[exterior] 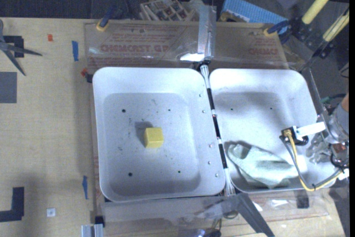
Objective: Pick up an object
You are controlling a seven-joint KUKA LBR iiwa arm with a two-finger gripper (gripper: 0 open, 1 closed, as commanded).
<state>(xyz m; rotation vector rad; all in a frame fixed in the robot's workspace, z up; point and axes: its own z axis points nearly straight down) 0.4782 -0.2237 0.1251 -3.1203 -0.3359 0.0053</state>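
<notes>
Two shallow white bins sit side by side on the wooden surface (pixel 44 136). The left bin (pixel 111 91) holds a small yellow cube (pixel 154 137), which rests on the bin floor a little left of centre and slightly toward the near side, well apart from every wall. A few dark specks dot the floor around it.

The right bin (pixel 260 86) holds a crumpled pale cloth (pixel 259 166), greenish-white, lying along the near wall toward the bin's left corner and spreading to the middle of that side.

The arm enters from the right edge of the camera view, with only its lower end showing. The pincer (pixel 327 144) sits low over the right bin's far-right side, near the right wall, amid metal fittings and a white bracket. A yellow cable (pixel 297 166) loops from beside the bracket down along the bin's near-right corner, just beside the edge of the cloth. Whether the pincer is wide or narrow I cannot tell, since it is partly cut off by the frame edge and blurred. Nothing is visibly held in it, and the cloth and cube both lie on their bin floors.

Behind the bins, a clear plastic sheet (pixel 144 44) with red lettering lies across the surface.
</notes>
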